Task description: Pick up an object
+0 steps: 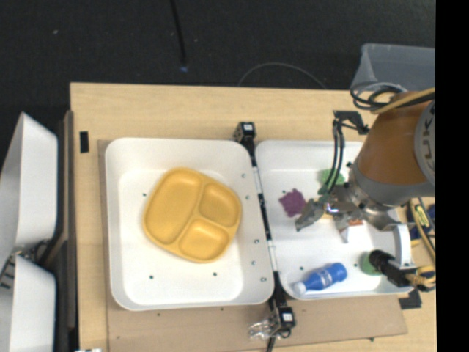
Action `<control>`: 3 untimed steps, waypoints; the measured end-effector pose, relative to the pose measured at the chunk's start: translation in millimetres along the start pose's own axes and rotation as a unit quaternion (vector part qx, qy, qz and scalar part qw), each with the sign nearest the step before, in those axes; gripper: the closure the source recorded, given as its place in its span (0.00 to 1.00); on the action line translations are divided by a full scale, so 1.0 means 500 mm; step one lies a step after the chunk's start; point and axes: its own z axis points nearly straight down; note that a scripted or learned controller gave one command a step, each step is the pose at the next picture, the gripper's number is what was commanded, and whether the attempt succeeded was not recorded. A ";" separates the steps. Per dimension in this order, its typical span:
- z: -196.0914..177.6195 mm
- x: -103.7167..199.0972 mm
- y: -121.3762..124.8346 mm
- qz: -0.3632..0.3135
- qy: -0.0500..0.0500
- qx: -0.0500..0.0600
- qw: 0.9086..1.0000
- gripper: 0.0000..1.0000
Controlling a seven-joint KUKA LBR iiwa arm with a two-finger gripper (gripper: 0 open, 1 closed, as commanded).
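Observation:
My gripper (325,223) hangs over the middle of the right bin (282,259) with its two fingers spread apart and nothing between them. A purple object (293,202) lies just left of the left fingertip. Behind the gripper a green object (327,176) peeks out beside a cable. A blue bottle with a white cap (320,278) lies on its side near the bin's front edge. A small green piece (366,264) sits at the front right, partly hidden by the robot's fittings.
The left bin (124,270) holds a yellow divided plate (192,214) with three compartments. A grey container (392,61) stands at the back right, beyond the bench. White boxes (29,189) flank the bench on the left.

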 end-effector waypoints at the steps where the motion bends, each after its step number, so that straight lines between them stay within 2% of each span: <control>1: 0.108 -0.010 0.018 -0.001 0.000 0.001 1.000 0.00; 2: 0.080 -0.011 0.021 0.001 0.000 -0.003 1.000 1.00; 3: -0.046 -0.023 0.019 -0.004 -0.001 -0.005 1.000 1.00</control>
